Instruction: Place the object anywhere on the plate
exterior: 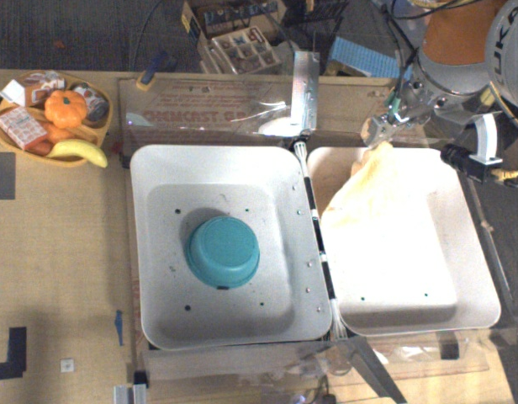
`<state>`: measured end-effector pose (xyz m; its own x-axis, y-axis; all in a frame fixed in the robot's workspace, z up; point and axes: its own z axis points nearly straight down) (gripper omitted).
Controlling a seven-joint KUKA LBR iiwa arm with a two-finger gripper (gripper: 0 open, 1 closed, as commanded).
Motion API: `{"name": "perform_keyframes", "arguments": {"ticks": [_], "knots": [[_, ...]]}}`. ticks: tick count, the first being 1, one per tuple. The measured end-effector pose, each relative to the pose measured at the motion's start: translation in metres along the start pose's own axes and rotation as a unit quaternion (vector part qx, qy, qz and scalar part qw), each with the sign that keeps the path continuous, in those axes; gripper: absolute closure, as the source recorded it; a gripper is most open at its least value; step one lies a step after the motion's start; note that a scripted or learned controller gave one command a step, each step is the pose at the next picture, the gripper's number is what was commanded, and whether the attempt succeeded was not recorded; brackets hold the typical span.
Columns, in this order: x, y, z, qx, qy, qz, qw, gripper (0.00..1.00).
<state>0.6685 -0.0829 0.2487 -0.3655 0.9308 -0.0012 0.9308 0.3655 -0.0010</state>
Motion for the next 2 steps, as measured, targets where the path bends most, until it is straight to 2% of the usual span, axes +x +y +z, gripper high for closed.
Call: {"name": "perform_keyframes", "arguments": {"ticks": [1,2], "knots": [[0.003,0.003,0.026,0.001,0.0,-0.003,1.0,1.0],[0.05,-0.011,0.017,0.0,0.001,-0.2,0.9798,1.0]]}}
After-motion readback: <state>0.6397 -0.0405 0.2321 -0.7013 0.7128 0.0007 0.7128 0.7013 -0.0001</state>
